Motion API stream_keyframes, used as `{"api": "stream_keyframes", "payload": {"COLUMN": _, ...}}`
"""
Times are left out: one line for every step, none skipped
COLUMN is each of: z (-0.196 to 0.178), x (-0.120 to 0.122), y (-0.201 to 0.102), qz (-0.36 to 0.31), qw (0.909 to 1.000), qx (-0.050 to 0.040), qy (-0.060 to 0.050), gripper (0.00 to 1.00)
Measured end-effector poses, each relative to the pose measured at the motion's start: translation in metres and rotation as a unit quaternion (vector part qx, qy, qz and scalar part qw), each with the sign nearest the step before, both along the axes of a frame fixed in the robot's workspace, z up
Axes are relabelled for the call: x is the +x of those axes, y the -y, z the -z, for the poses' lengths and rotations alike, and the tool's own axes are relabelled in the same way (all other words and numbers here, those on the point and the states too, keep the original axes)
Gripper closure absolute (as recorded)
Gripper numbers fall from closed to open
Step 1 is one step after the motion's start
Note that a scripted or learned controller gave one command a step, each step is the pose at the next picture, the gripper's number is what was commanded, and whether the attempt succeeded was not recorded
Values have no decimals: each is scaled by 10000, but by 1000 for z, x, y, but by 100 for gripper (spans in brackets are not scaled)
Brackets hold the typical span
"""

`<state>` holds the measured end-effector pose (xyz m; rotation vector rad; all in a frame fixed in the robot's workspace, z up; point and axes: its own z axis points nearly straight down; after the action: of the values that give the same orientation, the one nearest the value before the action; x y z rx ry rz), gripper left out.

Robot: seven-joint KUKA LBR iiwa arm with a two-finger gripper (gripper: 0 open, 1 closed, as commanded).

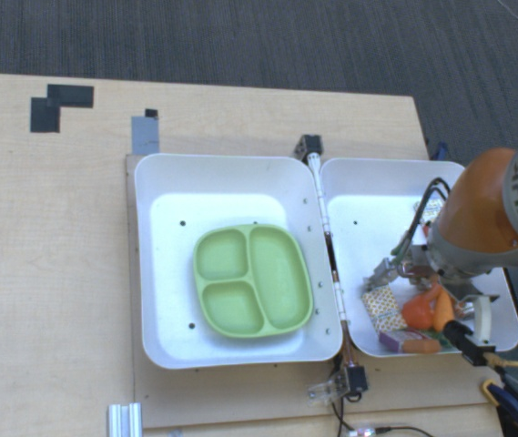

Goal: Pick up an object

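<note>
A: Gripper (402, 273) low in right bin (368, 203), above clutter; finger state unreadable.
B: Orange object (420, 312) near front wall. Open floor toward rear. No legible writing.

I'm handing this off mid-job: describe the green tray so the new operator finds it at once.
Look at the left white bin of the two on the wooden bench. Lying flat near its middle is the green tray, rounded and split into three compartments, two small on the left, one long on the right. It lies alone there, while the small orange and patterned items cluster in the right bin under the arm.
</note>
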<state>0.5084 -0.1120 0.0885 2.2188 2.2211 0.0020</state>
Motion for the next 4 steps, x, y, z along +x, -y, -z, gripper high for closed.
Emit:
{"api": "stream_keyframes", "payload": {"z": -12, "x": 2, "y": -1, "qz": -6, "qw": 10000, "qx": -2, "qy": 35, "gripper": 100}}
{"api": "stream_keyframes", "payload": {"z": -62, "x": 16, "y": 54, "qz": 1, "qw": 10000, "qx": -2, "qy": 8, "gripper": 100}}
{"api": "stream_keyframes", "payload": {"z": -92, "x": 79, "y": -19, "qz": -18, "qw": 10000, "qx": 8, "qy": 10, "gripper": 100}}
{"api": "stream_keyframes", "payload": {"z": -92, "x": 128, "y": 42, "qz": -11, "qw": 10000, "qx": 0, "qy": 4, "gripper": 100}}
